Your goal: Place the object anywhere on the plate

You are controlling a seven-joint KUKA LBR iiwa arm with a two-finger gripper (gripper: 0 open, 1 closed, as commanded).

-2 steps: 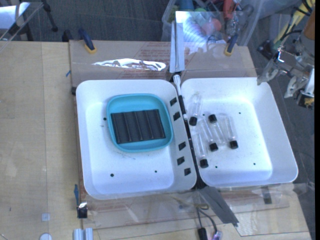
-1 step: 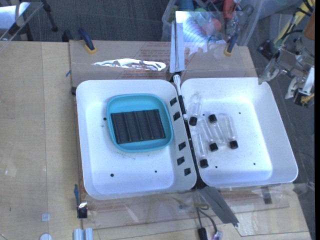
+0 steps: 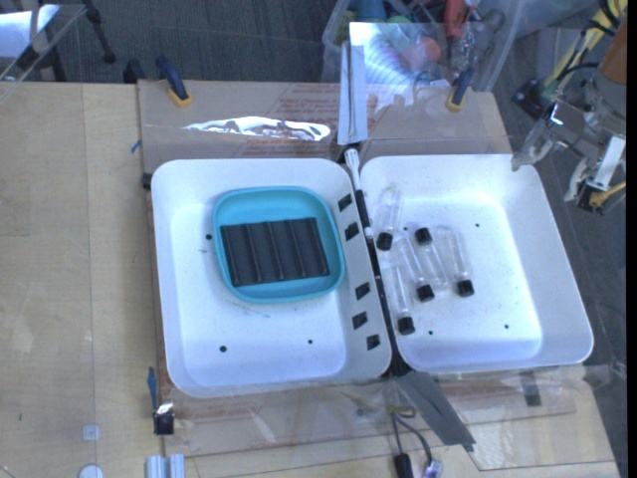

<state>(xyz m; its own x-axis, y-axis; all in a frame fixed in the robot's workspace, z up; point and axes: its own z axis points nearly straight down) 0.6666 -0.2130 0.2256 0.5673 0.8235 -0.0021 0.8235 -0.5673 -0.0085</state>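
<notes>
Two shallow white plastic bins side by side on the bench, meeting along a centre seam w/ a row of small black clips. Left white bin (image 3: 184, 352) carries a teal rounded-square plate (image 3: 228, 210), sitting slightly toward the bin's far edge and closer to its seam side than its outer side. Plate's well holds a dark ribbed rectangular insert (image 3: 274, 250), ribs running far-to-near, covering most of the plate floor; teal rim visible all round it. Right white bin (image 3: 518, 312) carries the task objs: a cluster of clear plastic tubes w/ black caps (image 3: 430, 263), lying flat, bunched in the bin's seam-side half, roughly mid-way between far and near edges. Approx. five or six tubes, hard to count since the clear bodies blur into the white floor; caps are the readable part. One tube lies nearest the far-seam corner, another cap sits close to the near-seam corner. Outer half of that bin: scattered small dark specks. Tubes are well apart from the plate, seam between them. Arm's two-finger gripper (image 3: 532, 147) hangs above the right bin's far outer corner, well apart from the tube cluster; too small and blurred, cannot tell whether fingers are apart or together. Nothing seen between them. Crinkled foil-like strip on brown board beyond left bin's far edge.
</notes>
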